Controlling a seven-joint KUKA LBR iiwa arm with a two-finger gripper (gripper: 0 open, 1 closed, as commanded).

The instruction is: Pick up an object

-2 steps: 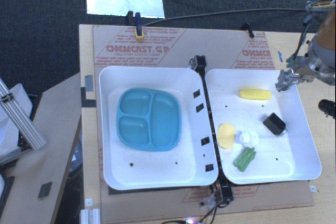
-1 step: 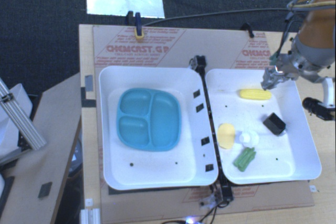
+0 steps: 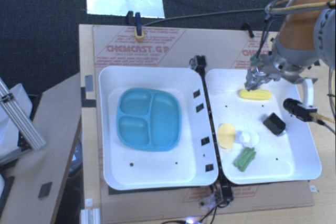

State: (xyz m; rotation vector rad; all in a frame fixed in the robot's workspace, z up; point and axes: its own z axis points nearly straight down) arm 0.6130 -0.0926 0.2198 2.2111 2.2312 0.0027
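I am holding my pincer low over the far part of the right bin, its tip right at the left end of the yellow corn cob. From this slanted view I cannot tell whether my fingers are apart or together, and nothing is showing between them, so I am not counting the cob as held.

To do this well, I am judging that I should be centring over the cob's middle rather than its end, with the fingers straddling its narrow width, then closing before lifting straight up.

The cob is lying flat on the bin floor, its long axis running left to right across the view, one end under my tip and the other pointing toward the bin's right wall.

Farther out, nearer the camera, a black block, a pale yellow piece, a white piece and a green piece are lying well apart from the cob. A blue divided plate is sitting in the left bin.
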